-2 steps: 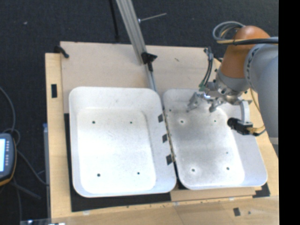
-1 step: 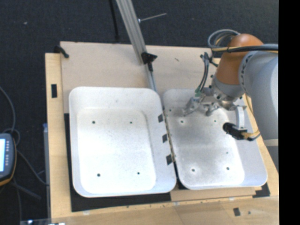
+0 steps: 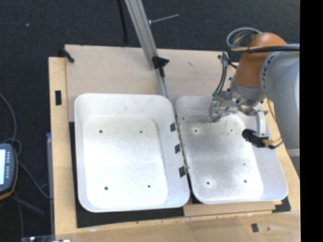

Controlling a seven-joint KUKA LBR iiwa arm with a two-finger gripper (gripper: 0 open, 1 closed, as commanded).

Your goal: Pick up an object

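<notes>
The big grey metal arm has a smooth, rounded shell with a pale, slightly shiny surface. Above the wrist sits a wide orange band, dome-shaped at the top and glossy. A loop of thin light grey cable rises beside this band, and a thinner dark cable with a greenish tint runs down along the wrist. Under the band the wrist becomes a darker grey ring. The small two-finger gripper of grey metal looks compact and angular, with several small parts that are too blurred to tell apart. A black connector with a short yellowish wire hangs at the side of a white bracket.
</notes>
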